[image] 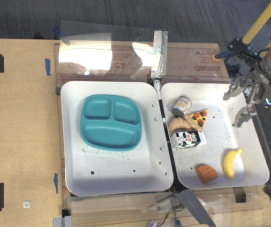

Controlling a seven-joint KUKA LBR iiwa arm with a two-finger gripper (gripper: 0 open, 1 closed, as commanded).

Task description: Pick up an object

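We see the hand (240,105) at the right bin's (220,174) far right edge, fingers apart and holding nothing. A banana (230,162) lies near the front right corner, beside an orange block (206,173).

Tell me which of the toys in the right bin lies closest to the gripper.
The banana, yellow, near the bin's right edge below the gripper. The others lie farther left, clustered by the divider, or at the bin's front.
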